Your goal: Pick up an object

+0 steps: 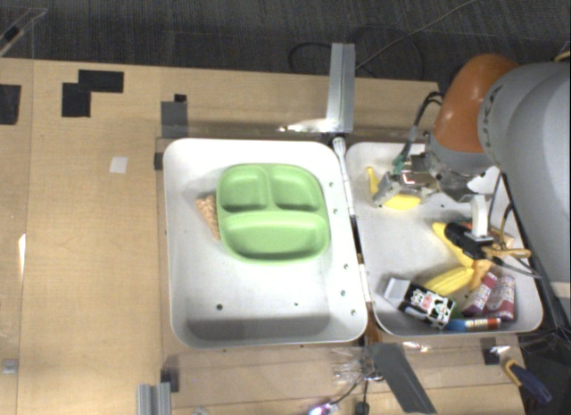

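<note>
We've got the gripper [393,186] low in the right bin [393,253], near its back edge, right at a yellow object [403,201]. Can't tell its state or whether it has anything. Remaining clutter [455,293] sits along the bin's front-right corner, so this target is isolated.

Divided tray [270,211] in left bin [187,253]; clutter in right bin [393,244].

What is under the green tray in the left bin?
A tan, speckled flat object pokes out from beneath the green tray at its left edge. The rest is covered, so I cannot identify it.
</note>
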Robot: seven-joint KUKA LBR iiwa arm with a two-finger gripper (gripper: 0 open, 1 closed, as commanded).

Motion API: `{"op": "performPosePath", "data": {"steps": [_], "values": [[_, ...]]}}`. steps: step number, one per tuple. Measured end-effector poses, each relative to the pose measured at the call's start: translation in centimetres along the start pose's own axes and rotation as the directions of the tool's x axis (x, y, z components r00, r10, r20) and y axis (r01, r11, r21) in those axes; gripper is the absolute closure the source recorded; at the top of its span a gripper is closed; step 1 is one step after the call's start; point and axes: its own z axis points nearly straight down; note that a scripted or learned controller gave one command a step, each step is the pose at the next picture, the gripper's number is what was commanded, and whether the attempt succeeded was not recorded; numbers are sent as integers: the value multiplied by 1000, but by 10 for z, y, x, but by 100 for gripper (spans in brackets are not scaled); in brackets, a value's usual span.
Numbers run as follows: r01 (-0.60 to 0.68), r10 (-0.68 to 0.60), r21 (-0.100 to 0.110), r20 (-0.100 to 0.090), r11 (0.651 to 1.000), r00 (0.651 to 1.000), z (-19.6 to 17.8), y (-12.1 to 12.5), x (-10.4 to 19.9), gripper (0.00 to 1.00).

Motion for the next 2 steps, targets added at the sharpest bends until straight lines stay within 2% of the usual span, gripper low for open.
{"op": "performPosePath", "data": {"steps": [1, 2], "values": [[-200, 200, 2, -2, 980, 980, 0, -2, -2, 0], [-189, 189, -5, -2, 982, 982, -13, 1, 1, 100]]}}
